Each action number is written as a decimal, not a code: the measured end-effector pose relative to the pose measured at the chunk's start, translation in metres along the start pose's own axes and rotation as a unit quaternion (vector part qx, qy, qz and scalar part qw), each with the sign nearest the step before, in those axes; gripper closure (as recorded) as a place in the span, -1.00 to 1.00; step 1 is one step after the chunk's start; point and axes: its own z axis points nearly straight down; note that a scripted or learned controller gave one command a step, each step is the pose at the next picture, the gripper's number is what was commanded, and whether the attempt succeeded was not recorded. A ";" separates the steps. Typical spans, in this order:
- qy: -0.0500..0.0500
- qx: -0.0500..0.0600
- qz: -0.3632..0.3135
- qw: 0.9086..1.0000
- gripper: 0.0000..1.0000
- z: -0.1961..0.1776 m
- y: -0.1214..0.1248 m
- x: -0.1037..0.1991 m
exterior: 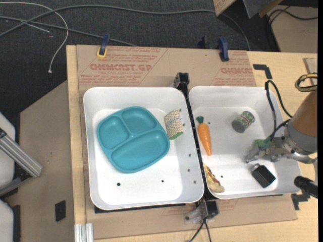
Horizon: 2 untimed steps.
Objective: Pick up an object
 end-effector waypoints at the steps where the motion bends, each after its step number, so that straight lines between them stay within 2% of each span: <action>1: 0.000 -0.001 0.000 1.000 1.00 -0.011 0.000 0.000; 2: -0.003 -0.004 0.000 1.000 1.00 -0.071 0.010 -0.001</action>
